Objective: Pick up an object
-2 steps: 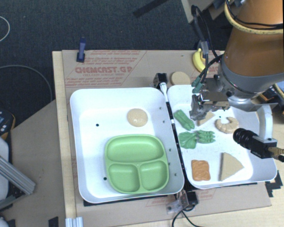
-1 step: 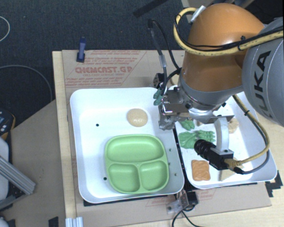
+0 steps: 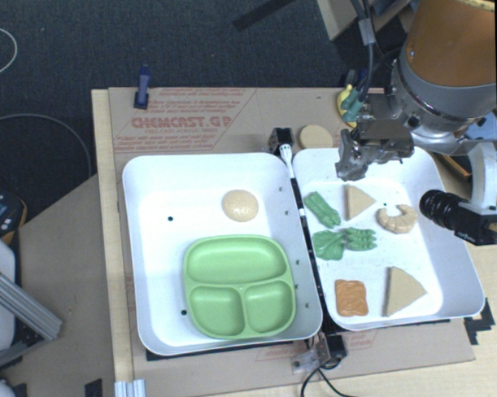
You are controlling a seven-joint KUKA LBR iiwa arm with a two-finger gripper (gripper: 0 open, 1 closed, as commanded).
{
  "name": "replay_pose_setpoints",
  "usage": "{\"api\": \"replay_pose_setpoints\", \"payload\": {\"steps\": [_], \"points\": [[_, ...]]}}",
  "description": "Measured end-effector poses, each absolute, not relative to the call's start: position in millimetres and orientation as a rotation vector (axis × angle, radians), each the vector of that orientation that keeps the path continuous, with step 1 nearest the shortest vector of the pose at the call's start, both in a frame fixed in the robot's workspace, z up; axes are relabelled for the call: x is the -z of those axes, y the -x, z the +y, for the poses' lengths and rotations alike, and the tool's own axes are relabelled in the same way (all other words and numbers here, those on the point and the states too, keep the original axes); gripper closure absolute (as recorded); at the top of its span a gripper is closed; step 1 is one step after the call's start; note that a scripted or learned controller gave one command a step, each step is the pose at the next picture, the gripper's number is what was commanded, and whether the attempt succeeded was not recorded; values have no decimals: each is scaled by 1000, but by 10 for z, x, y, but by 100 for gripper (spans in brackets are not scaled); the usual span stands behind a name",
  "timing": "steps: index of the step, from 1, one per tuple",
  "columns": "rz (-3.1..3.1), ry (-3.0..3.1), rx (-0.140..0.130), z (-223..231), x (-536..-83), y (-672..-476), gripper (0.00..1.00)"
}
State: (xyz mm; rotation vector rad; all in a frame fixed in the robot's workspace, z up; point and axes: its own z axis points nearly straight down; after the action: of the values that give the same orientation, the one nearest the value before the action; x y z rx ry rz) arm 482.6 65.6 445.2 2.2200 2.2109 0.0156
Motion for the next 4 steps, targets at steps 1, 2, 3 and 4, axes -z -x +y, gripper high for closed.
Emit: {"api": "replay_pose_setpoints", "payload": {"steps": [1, 2, 3, 4], "points": [[2228, -2222, 9, 931, -3862, -4786, 100], [2222, -2218, -2, 919, -3999, -4798, 100], [2215, -2230, 6, 308, -3785, -4791, 100], [2228, -2222, 8, 713, -3088, -4787, 100]]}}
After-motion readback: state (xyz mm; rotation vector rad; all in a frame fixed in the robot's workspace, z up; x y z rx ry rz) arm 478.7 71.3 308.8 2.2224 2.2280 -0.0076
